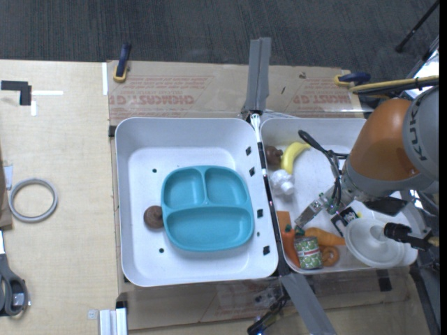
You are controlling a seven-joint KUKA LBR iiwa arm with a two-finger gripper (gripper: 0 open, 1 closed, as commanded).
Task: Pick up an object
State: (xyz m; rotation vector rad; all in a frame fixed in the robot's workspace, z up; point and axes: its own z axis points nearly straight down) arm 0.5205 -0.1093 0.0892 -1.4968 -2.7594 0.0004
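My gripper (pixel 312 213) hangs low in the right bin (pixel 328 125), reaching in under the arm's orange band (pixel 383 145). Just below its tip lie an orange carrot (pixel 323 238) and a small green-labelled can (pixel 307 252). A crumpled white object (pixel 282 182) lies to its upper left. A yellow banana (pixel 294 155) and a small brown item (pixel 273 156) sit at the bin's far left corner. Nothing is visibly lifted by the gripper.
A white bowl (pixel 374 243) sits at the right bin's near right, under the arm. The left bin (pixel 133 187) holds a teal divided plate (pixel 207 208) and a brown round piece (pixel 153 217). A grey tape ring (pixel 31 199) and scissors (pixel 12 292) lie on the bench at left.
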